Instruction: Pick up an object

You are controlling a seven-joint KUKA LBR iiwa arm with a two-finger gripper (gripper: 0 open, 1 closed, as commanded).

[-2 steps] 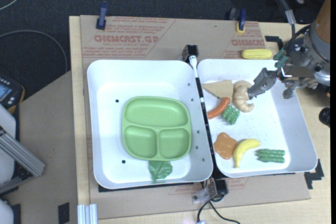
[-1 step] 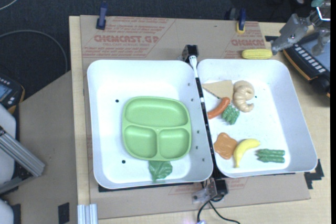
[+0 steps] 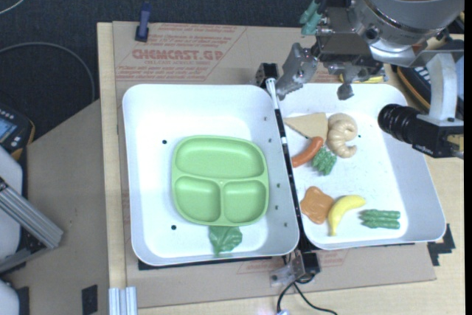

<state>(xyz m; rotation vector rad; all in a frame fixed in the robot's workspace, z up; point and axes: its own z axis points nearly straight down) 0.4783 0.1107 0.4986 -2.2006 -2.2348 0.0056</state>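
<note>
The gripper (image 3: 318, 81) hangs open and empty over the right bin's (image 3: 413, 192) far edge (croissant (image 3: 342, 134) and cheese (image 3: 308, 124) just below).

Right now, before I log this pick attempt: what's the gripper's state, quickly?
Gripper: open, holding nothing, above the far edge of the shallow white right-hand bin.

two white bins (image 3: 140, 158). a pale green divided plate (image 3: 219, 180), a darker green leaf (image 3: 225, 238). a yellow banana (image 3: 342, 209), an orange toast slice (image 3: 316, 203), an orange carrot (image 3: 306, 153), green asparagus (image 3: 380, 218), a beige croissant (image 3: 342, 134), a cream wedge (image 3: 308, 125).
</note>
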